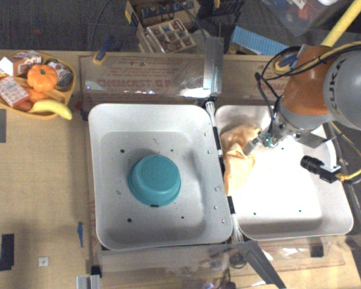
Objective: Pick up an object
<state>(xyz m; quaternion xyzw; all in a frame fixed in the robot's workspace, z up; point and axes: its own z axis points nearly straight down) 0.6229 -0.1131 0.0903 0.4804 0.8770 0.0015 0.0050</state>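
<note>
A teal bowl (155, 180) lies upside down in the middle of the left bin (108, 125). A crumpled tan cloth (237, 155) lies against the left wall of the right bin (289, 215). My gripper (257, 142) is low over the right bin's back left part, its tip at the cloth's upper right edge. The wrist covers the fingers, and I cannot tell whether anything is between them.
A yellow plate (0, 95) with a banana, a small orange pumpkin and snack packs sits at the far left of the bench. A clear plastic lid (150, 74) leans behind the bins. Black cables (325, 170) loop off the arm over the right bin's right side.
</note>
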